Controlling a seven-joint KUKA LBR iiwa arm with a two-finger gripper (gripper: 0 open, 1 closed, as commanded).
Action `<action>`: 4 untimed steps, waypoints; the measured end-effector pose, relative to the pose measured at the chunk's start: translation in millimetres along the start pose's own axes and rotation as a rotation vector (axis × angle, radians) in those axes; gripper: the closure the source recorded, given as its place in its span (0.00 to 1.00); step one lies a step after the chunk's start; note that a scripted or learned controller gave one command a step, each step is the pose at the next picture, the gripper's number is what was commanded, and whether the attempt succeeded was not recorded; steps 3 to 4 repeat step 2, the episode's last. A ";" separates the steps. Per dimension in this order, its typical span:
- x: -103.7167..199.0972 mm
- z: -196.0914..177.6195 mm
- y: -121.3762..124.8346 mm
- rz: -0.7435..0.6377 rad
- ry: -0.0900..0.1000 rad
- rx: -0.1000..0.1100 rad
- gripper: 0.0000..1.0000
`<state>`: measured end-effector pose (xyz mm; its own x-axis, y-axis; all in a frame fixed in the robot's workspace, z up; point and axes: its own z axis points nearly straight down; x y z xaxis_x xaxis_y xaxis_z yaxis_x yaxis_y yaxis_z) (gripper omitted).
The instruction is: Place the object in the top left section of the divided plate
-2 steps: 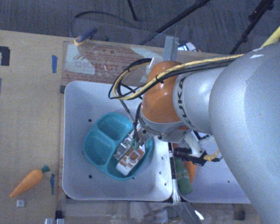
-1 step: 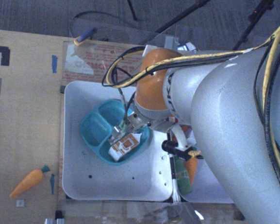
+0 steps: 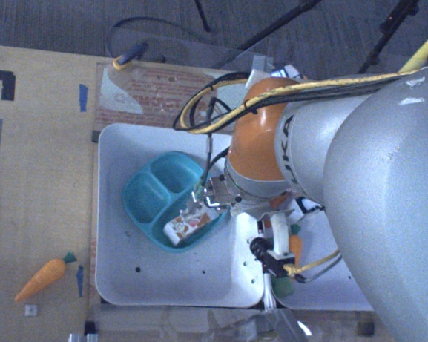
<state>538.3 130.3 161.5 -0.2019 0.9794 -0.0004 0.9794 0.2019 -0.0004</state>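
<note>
A teal divided plate (image 3: 156, 191) lies in the left white bin (image 3: 116, 270), toward its upper right. A small white and pink packet (image 3: 187, 226) rests on the plate's lower right part, by the rim. My gripper (image 3: 204, 197) hangs over the plate's right side, just above and right of the packet. The grey arm with its orange band (image 3: 257, 144) covers the plate's right edge. Whether the packet sits between the gripper's tips is hidden.
The right bin (image 3: 246, 270) holds an orange item (image 3: 295, 245) and a dark green item (image 3: 283, 286), mostly under the arm. A toy carrot (image 3: 41, 279) lies on the wooden bench left of the bins. Cables loop above the bins.
</note>
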 end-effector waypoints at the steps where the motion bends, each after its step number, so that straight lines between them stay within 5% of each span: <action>1: 12.7 -127.4 -13.7 -0.041 0.000 0.000 0.00; 2: 58.3 -64.1 -30.9 -0.126 0.000 0.001 0.00; 4: 58.3 -64.1 -30.9 -0.126 0.000 0.001 0.00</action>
